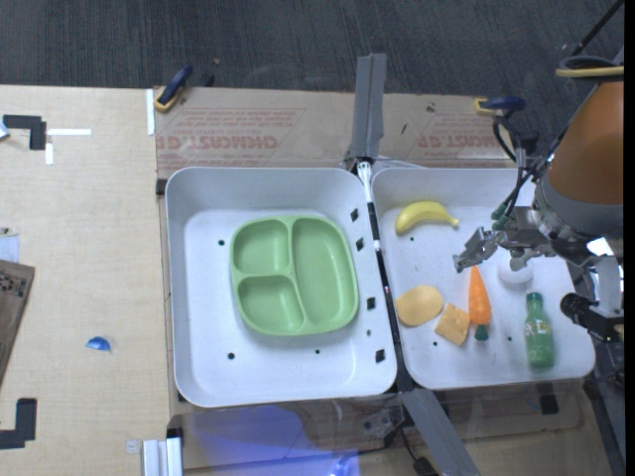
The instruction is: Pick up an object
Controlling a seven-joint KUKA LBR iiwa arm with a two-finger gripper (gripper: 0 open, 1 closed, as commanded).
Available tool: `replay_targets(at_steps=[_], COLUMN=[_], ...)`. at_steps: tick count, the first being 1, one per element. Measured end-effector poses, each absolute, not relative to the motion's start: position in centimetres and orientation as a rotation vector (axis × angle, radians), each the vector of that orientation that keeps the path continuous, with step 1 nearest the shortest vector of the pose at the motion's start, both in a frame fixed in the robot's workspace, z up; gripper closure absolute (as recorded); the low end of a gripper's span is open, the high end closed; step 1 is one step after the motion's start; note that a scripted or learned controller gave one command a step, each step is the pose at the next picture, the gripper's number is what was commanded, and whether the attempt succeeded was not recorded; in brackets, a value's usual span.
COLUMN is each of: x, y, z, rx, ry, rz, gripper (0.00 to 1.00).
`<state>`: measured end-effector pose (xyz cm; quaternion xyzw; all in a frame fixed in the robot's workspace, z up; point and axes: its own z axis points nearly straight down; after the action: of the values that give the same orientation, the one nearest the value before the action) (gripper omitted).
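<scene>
gripper (488, 247) poised over right bin (437, 365), just above the upper tip of the carrot (478, 298). finger state: cannot tell, metal parts too small and cluttered to read. nothing seen between them.

around the carrot: green bottle (538, 330) to its right, lying down, cap toward the far rim, near but apart. small white round item (514, 271) up and right of the carrot, under the wrist; identity unclear. tan cube-like block (453, 324) down and left of the carrot, just beside it, touching or nearly so, cannot tell which. rounded yellow-orange piece (419, 305) further left, against the block. banana (426, 215) up and left of the carrot, well apart, curved, tips drooping toward the near side.

carrot itself: long axis roughly near-to-far, narrow tip toward the gripper, dark green stub at the near end. lying flat on the bin floor, middle of the right bin.

left of the carrot, across the divider: left bin (198, 365) holding a green three-compartment plate (294, 274), large compartment on its right.

surface: light wood bench (79, 266), cardboard sheet (258, 127) with red print behind the bins, blue clamps (175, 84) on its far edge, small blue object (97, 344) on the bench far left. dark carpet beyond.
</scene>
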<state>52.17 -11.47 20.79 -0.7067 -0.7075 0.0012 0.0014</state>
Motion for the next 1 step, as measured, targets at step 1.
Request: replay_targets(at_steps=[1], x=[53.46], y=[-13.66], z=[9.17], rx=[-2.234], ry=[-2.21], rz=[0.001], gripper=[0.0])
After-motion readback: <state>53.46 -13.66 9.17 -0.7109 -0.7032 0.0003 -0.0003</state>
